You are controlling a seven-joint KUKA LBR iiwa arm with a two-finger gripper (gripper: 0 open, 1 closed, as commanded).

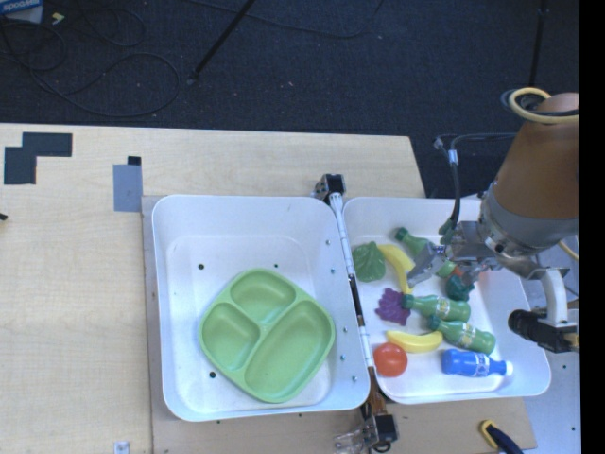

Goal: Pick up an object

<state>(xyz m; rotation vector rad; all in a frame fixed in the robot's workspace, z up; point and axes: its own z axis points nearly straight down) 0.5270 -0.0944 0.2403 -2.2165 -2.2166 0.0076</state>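
Toy green bottle (412, 242) just left of tool (452, 270), inside right bin (539, 376).

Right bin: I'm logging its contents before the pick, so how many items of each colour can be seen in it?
Green: 4 — leafy piece, bottles
Yellow: 2 — bananas
Purple: 1 — grapes
Red-orange: 1 — tomato
Blue: 1 — bottle
Total: 9. Anything under the end effector is hidden.
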